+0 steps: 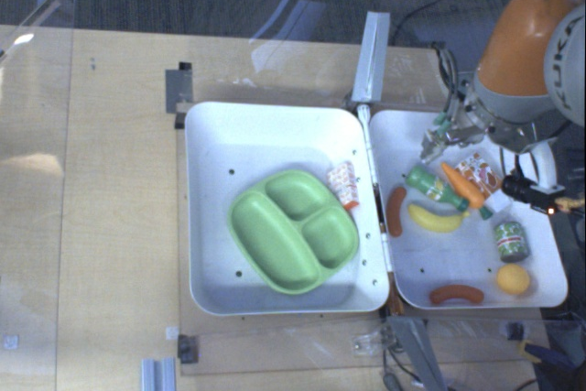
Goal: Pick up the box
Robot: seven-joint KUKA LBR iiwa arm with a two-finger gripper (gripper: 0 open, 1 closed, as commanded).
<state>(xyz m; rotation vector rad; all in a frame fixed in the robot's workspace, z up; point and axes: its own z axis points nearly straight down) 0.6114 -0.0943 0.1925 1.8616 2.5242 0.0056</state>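
We see our arm (536, 50) as a bulky rounded body, its big dome-shaped band a glossy orange, with grey casing beside and below it that carries part of a dark printed letter at the frame's edge. Below the orange dome sits a grey ring-like wrist section, and from it a metallic gripper (442, 135) of thin silvery parts with a small green spot. Dark cables loop beside the wrist, and a black fitting with a small orange light juts out lower down.
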